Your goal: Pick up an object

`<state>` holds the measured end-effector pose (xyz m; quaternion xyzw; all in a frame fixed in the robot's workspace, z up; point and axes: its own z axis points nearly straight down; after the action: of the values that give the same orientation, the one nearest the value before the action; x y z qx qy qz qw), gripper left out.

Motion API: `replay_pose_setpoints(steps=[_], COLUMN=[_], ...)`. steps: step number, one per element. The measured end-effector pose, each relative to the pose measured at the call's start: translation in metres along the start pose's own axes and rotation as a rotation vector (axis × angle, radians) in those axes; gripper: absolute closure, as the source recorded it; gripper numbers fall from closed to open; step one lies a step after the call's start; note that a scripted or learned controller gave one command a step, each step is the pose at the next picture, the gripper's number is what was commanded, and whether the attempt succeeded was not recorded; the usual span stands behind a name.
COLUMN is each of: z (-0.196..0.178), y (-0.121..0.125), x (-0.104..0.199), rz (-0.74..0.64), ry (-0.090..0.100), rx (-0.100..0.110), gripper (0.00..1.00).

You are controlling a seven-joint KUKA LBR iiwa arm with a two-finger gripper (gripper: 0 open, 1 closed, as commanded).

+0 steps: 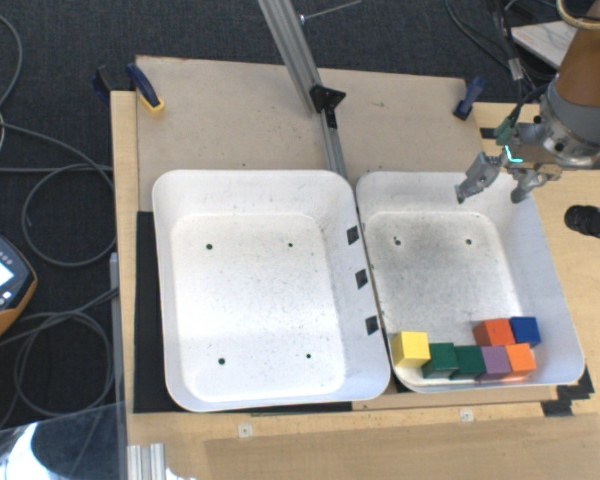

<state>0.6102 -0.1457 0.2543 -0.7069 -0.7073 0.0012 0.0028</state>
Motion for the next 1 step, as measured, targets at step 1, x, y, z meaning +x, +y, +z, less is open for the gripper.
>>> replay_pose_setpoints(steps=[1], z=[-0.0029], y=[0.0008], x=[0.0], rz=[-0.001], ry=[-0.001], rx=[-0.005], gripper=[0.0])
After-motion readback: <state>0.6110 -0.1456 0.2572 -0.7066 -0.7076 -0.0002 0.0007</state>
